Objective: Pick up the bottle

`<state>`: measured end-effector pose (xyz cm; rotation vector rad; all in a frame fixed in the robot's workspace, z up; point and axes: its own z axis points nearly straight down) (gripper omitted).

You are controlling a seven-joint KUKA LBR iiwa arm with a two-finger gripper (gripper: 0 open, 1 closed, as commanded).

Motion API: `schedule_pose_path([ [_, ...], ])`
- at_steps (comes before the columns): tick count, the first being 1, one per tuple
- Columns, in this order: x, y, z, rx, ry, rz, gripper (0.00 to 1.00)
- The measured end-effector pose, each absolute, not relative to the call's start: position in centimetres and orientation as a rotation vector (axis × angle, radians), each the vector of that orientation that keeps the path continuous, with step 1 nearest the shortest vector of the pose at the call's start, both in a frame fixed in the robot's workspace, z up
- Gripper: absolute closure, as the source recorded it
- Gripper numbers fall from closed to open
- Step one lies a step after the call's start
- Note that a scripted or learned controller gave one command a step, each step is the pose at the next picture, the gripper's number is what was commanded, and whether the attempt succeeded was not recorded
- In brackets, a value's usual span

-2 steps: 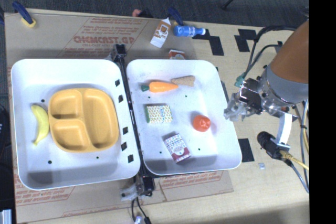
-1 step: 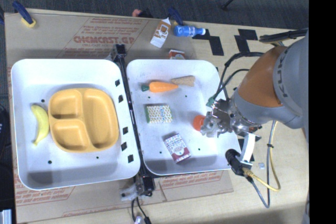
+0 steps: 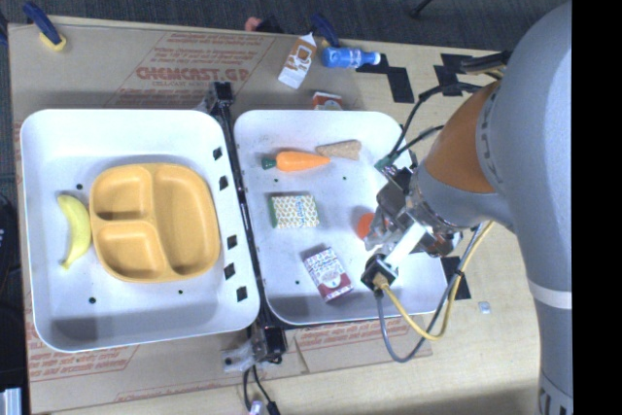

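Observation:
A small blue bottle (image 3: 345, 58) lies on its side on the bench, beyond the far rim of the right bin (image 3: 389, 126). My gripper (image 3: 384, 230) is low over the right side of that bin, well away from the blue bottle. Right at the gripper's left side sits a small orange-red object (image 3: 364, 226), partly hidden by the gripper; I cannot make out what it is. The grey arm with its orange band (image 3: 457, 155) reaches in from the right.
The right bin also holds a carrot (image 3: 299, 161), a bread piece (image 3: 339, 150), a green checkered block (image 3: 293, 210) and a red packet (image 3: 328, 272). In the left bin (image 3: 39, 209) are a yellow divided plate (image 3: 155, 219) and a banana (image 3: 74, 228). A small carton (image 3: 296, 63) lies near the bottle.

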<state>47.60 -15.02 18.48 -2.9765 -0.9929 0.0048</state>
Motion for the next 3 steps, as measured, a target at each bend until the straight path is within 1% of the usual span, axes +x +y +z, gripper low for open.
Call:
schedule_pose_path([
  [1,47.6,-20.4,17.7,-3.03,-0.814,0.005,1.0],
  [2,47.6,-19.1,20.9,-3.12,-0.327,0.005,1.0],
  [3,47.6,-18.1,20.2,-3.116,-0.345,0.006,1.0],
])
